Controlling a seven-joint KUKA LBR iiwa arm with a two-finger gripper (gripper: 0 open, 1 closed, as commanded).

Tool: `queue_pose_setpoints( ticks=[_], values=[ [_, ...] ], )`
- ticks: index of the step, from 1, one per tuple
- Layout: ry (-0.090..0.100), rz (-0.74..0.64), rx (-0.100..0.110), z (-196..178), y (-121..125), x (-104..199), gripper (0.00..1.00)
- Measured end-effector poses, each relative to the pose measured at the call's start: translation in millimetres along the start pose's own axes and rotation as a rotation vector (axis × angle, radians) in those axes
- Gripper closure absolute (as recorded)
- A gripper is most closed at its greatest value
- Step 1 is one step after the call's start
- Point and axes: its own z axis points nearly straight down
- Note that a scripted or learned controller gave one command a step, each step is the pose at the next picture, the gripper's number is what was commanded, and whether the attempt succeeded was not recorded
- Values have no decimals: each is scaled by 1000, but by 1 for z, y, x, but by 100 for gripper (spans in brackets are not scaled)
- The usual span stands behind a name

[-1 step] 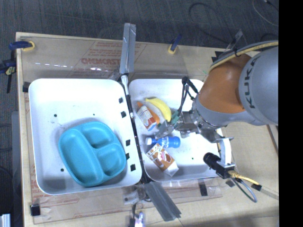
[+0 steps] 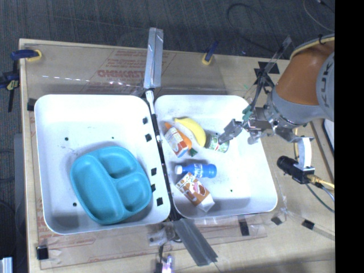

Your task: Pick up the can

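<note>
A: What does the desk carry, from its left edge across?

B: The left bin holds a blue divided tray near its front. In the right bin, along the divider edge, lie an orange packet, a yellow banana, a blue-capped bottle and a brown carton.

A: And the can?

B: It lies tipped just right of the banana, towards the right bin's back half. The end effector sits right above it, at its upper right, apparently touching; whether it grips the can cannot be told.
</note>
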Motion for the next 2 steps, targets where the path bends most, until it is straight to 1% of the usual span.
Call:
queue_pose_setpoints(
  ticks=[1,2],
  values=[
    [0,50,3,83,38,9,0],
    [2,401,5,124,43,33,0]
  ],
)
